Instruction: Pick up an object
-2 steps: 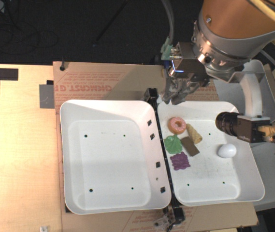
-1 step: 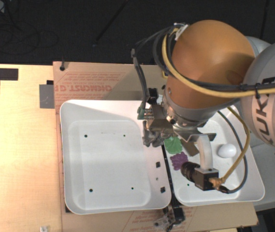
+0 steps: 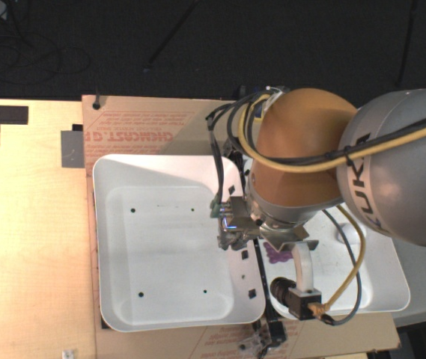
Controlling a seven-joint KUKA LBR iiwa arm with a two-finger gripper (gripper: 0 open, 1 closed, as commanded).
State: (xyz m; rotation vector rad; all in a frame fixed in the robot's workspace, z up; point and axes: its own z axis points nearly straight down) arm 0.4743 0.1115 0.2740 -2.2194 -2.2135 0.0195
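Note:
The grey arm with its orange band reaches in from the right and hangs low over the left part of the right bin. The wrist body hides most of my gripper. A small purple object peeks out just below the wrist, on the floor of the right bin, directly under the gripper. Whether the gripper touches it cannot be made out.
The left bin lies beside the arm, its shared wall right under the wrist. A yellow cable loops from the arm over the right bin. A black fitting sits at the right bin's front edge. Cardboard lies under both bins.

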